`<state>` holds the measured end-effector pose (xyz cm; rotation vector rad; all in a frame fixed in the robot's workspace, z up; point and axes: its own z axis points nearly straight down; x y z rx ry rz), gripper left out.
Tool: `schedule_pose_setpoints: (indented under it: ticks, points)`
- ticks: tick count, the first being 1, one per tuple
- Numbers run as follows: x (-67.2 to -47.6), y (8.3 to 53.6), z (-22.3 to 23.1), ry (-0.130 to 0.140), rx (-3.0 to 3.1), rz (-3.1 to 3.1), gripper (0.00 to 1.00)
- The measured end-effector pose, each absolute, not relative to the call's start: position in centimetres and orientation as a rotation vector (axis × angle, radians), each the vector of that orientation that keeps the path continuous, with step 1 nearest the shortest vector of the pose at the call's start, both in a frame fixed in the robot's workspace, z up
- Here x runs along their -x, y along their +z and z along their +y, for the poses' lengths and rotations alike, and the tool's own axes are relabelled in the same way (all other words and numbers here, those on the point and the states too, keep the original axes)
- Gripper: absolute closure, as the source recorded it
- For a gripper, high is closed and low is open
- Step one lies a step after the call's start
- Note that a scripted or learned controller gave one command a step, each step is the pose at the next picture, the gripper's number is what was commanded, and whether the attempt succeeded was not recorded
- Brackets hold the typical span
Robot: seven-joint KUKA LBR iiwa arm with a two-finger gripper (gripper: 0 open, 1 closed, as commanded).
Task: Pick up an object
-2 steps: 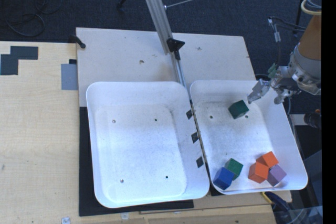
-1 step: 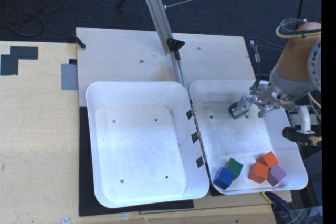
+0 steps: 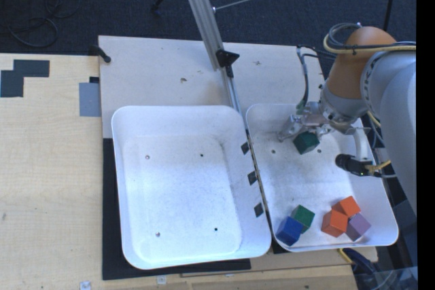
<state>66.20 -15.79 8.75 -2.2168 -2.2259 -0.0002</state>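
On the desk (image 3: 156,71) stand two white bins. The left bin (image 3: 136,125) lies at nine o'clock from my arm (image 3: 353,71). I reach over the right bin (image 3: 387,231). My fingers (image 3: 304,130) hold a dark green cube (image 3: 306,142) between them. At six o'clock lie five cubes: two orange (image 3: 338,217), blue (image 3: 289,231), green (image 3: 303,216), purple (image 3: 358,225).

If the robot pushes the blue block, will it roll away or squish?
Probably neither. The blue block has flat faces and sharp corners, so it should slide, not roll. It looks stiff, like wood or foam, so likely no squishing. It touches the green block, so a push might nudge that one too.
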Motion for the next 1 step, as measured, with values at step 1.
schedule_pose_setpoints:
  ticks: [1]
  points:
    - [-66.05, 10.01, -15.86, 0.004, 2.214, -2.226, 1.0]
